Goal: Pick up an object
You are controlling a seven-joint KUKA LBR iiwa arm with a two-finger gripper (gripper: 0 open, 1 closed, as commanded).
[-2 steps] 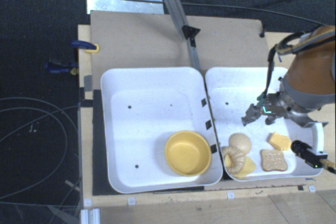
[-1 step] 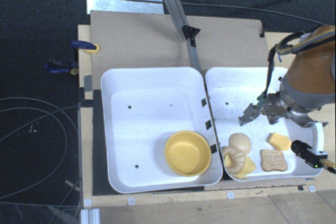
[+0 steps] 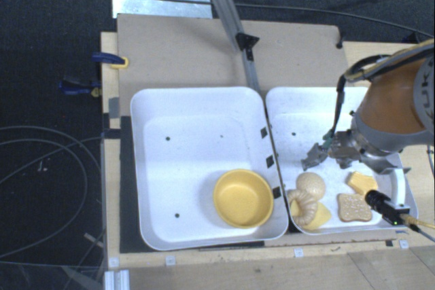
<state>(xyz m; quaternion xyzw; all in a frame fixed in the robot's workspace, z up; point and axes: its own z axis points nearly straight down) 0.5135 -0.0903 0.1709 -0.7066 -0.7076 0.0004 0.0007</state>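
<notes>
Two white bins sit on our tabletop; our jaws [image 3: 319,155] hover, grip state unclear, above a cream toy [image 3: 309,195]. We should descend centred.

Two shallow white bins sit side by side: the left bin [image 3: 156,112] holds one yellow bowl [image 3: 242,197]; the right bin [image 3: 299,112] holds one beige rounded piece [image 3: 309,195], one yellow wedge [image 3: 361,183] and one tan biscuit-like piece [image 3: 354,208].

fixed overhead camera, slanted down on both bins [image 3: 204,95].
</notes>
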